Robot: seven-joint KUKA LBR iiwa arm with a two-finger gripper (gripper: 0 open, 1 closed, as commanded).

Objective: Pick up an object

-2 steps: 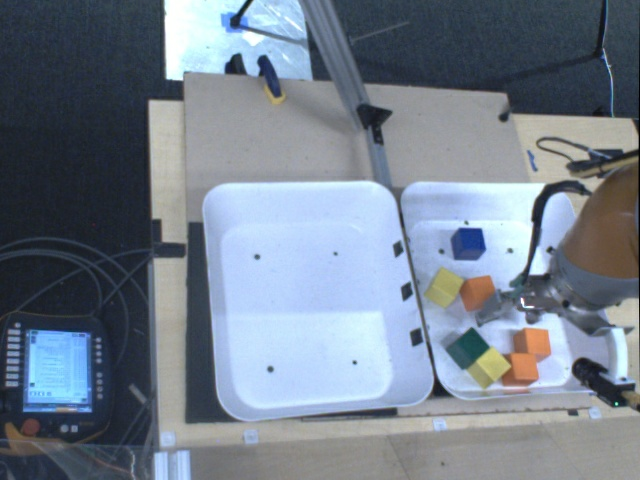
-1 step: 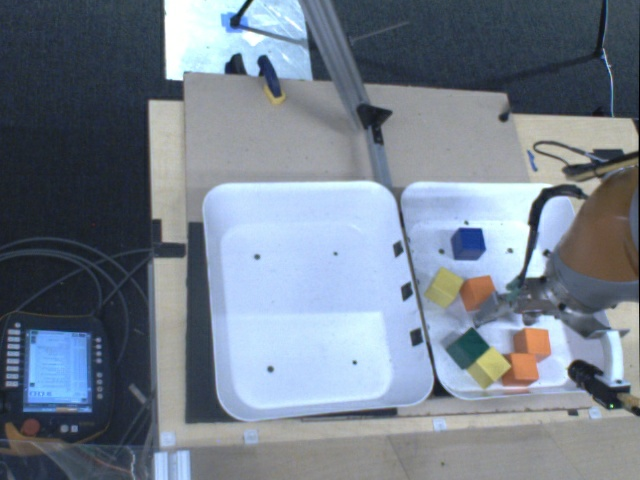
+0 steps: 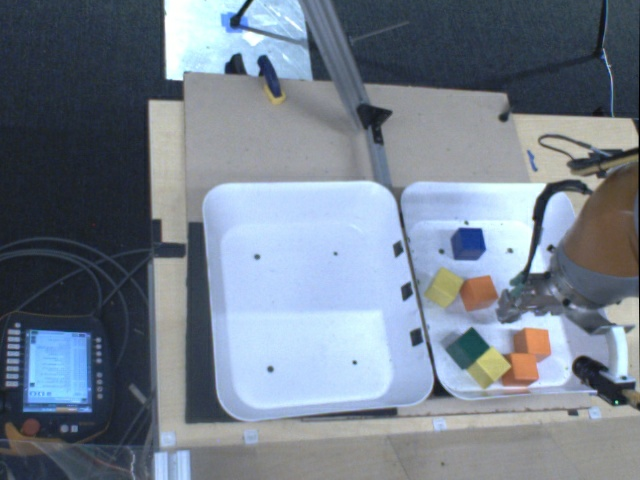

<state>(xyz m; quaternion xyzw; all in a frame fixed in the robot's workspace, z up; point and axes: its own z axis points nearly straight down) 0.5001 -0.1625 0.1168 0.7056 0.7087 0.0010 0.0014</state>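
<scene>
You are looking down on the right bin (image 3: 425, 203), where the arm (image 3: 610, 233) is reaching in from the right edge and its fingers (image 3: 512, 303) are hanging low over the blocks. The tips are sitting in a dark, blurred cluster; you cannot tell how far apart they are standing, and nothing is visibly lying between them.

The nearest candidate is the orange cube (image 3: 480, 292), lying just beside the tips on their left, toward the bin divider. Touching or nearly touching it further left is the yellow cube (image 3: 444, 287). The blue cube (image 3: 468, 243) is sitting apart, toward the far wall. Toward the near wall, a green cube (image 3: 466, 348) and a second yellow cube (image 3: 490, 367) are packed corner to corner, with two more orange blocks (image 3: 530, 343) (image 3: 520, 369) just right of them, below the wrist.

The blocks are all roughly cubic, so no long axis is deciding the approach; what matters is the short sideways offset to the orange cube, judged as a small shift left before closing.

Room: the yellow neighbour is crowding one face of that cube, so a finger may be landing on it. The left bin (image 3: 300, 298) is lying alongside. Both bins are resting on the tan surface (image 3: 300, 128). A pendant (image 3: 55, 373) with cables is lying off to the left, well apart.
</scene>
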